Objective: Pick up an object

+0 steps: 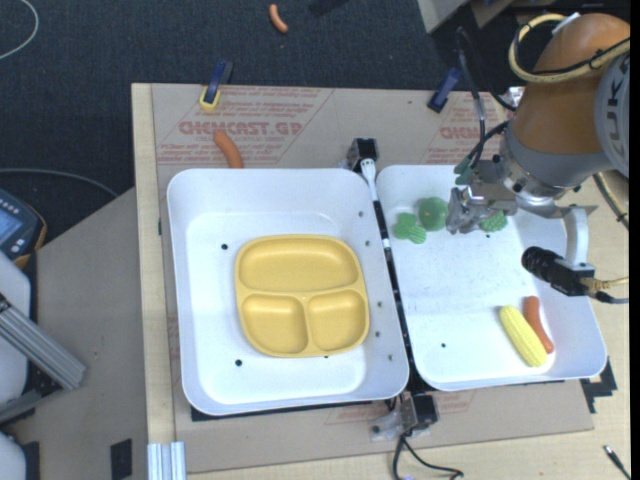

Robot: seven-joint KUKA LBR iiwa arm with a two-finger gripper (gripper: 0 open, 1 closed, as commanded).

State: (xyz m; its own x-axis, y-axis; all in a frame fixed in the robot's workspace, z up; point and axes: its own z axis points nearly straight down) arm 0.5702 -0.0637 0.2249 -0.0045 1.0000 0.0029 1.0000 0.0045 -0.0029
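My gripper (466, 220) hangs over the far part of the right bin (470, 298), among green toy pieces. One green piece (432, 211) lies just left of it, another (409, 230) a little nearer the bin's divider, and a third (493, 222) sits at its right side. A yellow corn cob (523, 335) and an orange carrot (537, 324) lie side by side at the bin's near right. Nothing shows between the fingers.
The left bin (200, 268) holds a yellow three-compartment plate (300, 294). An orange sausage (229, 149) lies on the cardboard behind the left bin, and another (278, 17) on the dark floor. Clamps stand at the bench's back edge.
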